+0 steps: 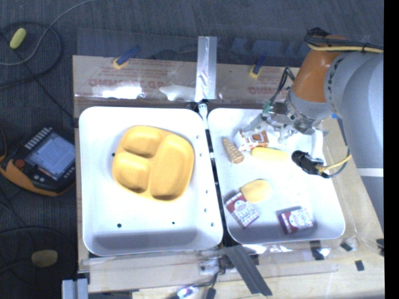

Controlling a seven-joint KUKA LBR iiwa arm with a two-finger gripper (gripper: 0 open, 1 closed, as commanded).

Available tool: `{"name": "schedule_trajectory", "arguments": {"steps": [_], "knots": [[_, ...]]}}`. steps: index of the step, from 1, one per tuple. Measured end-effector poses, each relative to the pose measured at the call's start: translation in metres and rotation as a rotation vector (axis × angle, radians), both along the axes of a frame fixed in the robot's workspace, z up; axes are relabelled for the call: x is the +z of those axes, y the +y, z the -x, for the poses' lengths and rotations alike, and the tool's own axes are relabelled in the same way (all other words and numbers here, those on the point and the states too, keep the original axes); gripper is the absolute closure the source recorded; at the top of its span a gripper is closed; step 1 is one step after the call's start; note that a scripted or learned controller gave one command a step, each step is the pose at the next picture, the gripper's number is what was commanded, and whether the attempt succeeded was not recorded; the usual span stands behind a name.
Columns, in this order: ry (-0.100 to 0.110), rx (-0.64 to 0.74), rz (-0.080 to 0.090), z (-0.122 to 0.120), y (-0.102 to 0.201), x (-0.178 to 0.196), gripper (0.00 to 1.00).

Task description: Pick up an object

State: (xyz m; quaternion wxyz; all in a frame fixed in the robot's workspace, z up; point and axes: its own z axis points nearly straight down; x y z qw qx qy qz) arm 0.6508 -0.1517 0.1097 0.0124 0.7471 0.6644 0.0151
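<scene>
My gripper (276, 123) is low over the back of the right bin (324, 192), at the end of the grey arm with the orange band (312, 76). Right beneath and beside it lie a white and red packet (255, 139) and a pale yellow oblong piece (272, 154). A tan ridged cone (233, 149) rests to their left near the divider. Further forward are a yellow rounded lump (256, 190) and two dark red packets (242, 210) (294, 220). Nothing visibly hangs from the gripper.
A yellow sectioned plate (153, 162) sits in the left bin (100, 223). A metal divider (212, 167) separates the bins. A black cable end (304, 161) hangs over the right bin beside the arm. A handheld controller (43, 161) lies on the floor at left.
</scene>
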Motion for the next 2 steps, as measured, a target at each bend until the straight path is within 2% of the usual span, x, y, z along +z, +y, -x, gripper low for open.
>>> {"name": "schedule_trajectory", "arguments": {"steps": [1,2], "knots": [[-0.001,0.084,0.012,-0.0054,-0.0009,0.0003,0.0],[-0.002,0.154,0.011,-0.0089,-0.0047,0.0003,0.0]]}}
